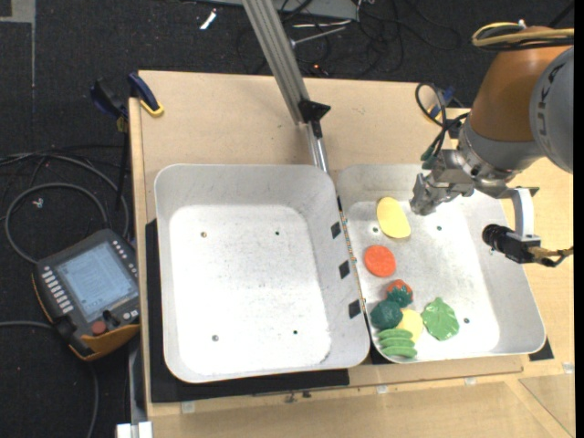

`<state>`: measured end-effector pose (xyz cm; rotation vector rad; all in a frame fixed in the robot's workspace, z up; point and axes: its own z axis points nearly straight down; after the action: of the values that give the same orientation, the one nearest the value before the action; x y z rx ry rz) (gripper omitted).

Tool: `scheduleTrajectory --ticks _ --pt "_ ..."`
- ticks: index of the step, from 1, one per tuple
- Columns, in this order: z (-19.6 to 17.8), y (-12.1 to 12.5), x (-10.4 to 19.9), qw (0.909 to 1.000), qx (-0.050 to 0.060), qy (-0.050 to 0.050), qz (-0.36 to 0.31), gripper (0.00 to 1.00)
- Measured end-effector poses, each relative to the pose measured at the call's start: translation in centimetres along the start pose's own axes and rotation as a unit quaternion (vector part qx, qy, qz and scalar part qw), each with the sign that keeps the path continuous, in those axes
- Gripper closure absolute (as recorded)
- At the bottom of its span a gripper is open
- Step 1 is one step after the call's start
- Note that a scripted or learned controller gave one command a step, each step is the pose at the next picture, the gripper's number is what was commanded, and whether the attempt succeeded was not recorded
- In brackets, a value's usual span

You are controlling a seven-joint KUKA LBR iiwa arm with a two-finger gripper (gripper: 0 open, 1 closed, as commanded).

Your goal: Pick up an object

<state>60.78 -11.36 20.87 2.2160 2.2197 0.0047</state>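
In the right bin (474, 272) lie several small toy foods. A pale yellow oval piece (393, 217) rests near the bin's upper left. Below it is a round orange-red piece (380, 261). Near the front edge cluster a small red piece (399, 290), a dark green piece (386, 315), a yellow piece (411, 324), a light green leafy piece (440, 319) and a green pod-like piece (397, 342). My gripper (425, 199) hangs just right of the yellow oval, low over the bin, with nothing visibly held.
The left bin (246, 272) sits beside the right one, joined by a divider with black clips (347, 267). A slanted metal pole (283, 62) rises behind the bins. A black fitting (511, 240) sticks out over the right bin's right side. A teach pendant (87, 286) lies off the bench at left.
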Motion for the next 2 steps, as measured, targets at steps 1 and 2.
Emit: scheduleTrajectory --ticks 1,2 --pt "0.2 -1.6 5.7 1.0000 0.004 0.002 -0.003 1.00" --pt "-0.6 -3.7 10.9 1.0000 0.004 0.002 -0.003 1.00"
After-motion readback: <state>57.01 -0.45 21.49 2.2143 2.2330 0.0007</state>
